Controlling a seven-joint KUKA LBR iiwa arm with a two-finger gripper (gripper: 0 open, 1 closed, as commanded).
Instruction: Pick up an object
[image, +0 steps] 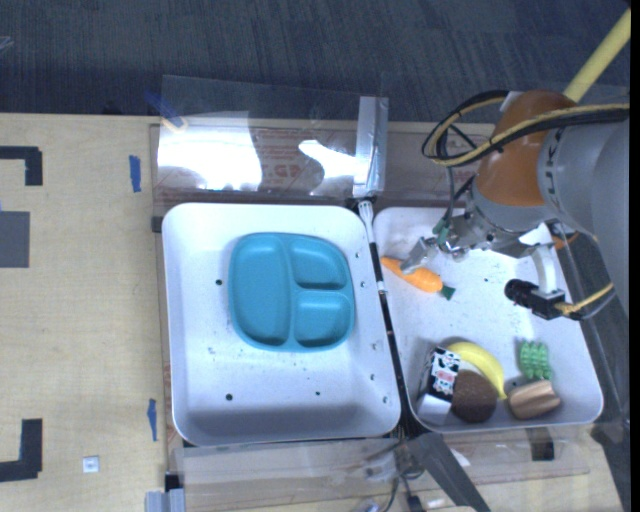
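The right bin (560, 330) holds several toy foods. An orange carrot (418, 278) lies at its upper left, near the divider. My gripper (437, 246) hangs just above and to the right of the carrot, below the orange wrist band (515, 170). I see nothing held in it. Along the bin's front edge lie a yellow banana (480, 360), a black-and-white carton (441, 374), a brown round piece (473, 397), a tan bread-like piece (533, 399) and a green block (534, 357).
The left bin (200, 390) carries a blue divided plate (293, 290). A clear plastic sheet (260, 150) stands behind the left bin. Cables (460, 125) loop near the wrist. A small dark scrap (449, 292) lies beside the carrot.
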